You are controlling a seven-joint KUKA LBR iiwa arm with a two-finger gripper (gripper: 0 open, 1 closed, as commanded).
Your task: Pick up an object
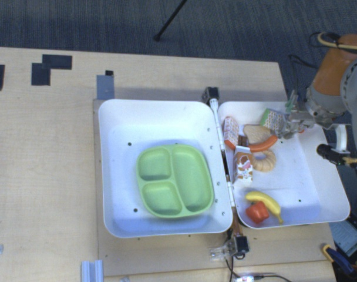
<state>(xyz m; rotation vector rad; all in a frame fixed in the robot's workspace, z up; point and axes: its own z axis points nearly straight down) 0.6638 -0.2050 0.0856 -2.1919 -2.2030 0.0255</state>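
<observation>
Gripper low over right bin's far corner

Gripper [291,124] sits at the back of the right bin [325,207], just beside a green packet [272,119] and the end of an orange-red sausage [262,145]. Jaw state: cannot tell, too blurred. Sausage lies across a bread slice [256,134] and a bagel [265,161]. Carton [243,167] near the divider; banana [265,202] and tomato [256,212] at the front. Left bin [117,157] holds a green divided plate [174,180].

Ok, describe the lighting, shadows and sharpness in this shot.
Camera view: even overhead light, no harsh glare; a soft bluish shadow rings the green tray in the left bin. Detail is soft overall, and the tool over the right bin is too blurred to read.
</observation>
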